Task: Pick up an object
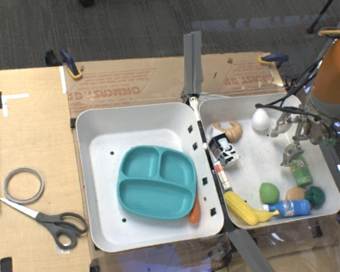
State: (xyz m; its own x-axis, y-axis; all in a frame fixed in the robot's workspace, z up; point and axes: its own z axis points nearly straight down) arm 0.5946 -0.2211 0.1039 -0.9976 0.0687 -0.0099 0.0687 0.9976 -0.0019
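Scissors (46, 221) and a ring of tape (23, 185) are seen farthest left of the pincer, lying on the tan cardboard bench top (33, 145). Mirrored red lettering is printed on the cardboard sheet (123, 89) behind the bins; the words cannot be read with certainty. Grey carpet (146, 15) is seen beyond the bench. Well left of the pincer, the left bin (93, 146) is occupied by a teal divided plate (157, 182), with an orange carrot (194, 211) touching its right edge. In the right bin (251, 172), left of the pincer, a black-and-white item with unreadable print (224, 148) and a tan pastry-like piece (230, 131) are found. A white ball (260, 119) lies just left of it. Below are a yellow corn cob (244, 209), a green ball (269, 191) and a blue bottle (291, 209). The gripper (291, 150) hangs over a green bottle (301, 171); whether its fingers are spread or pressed together cannot be told.
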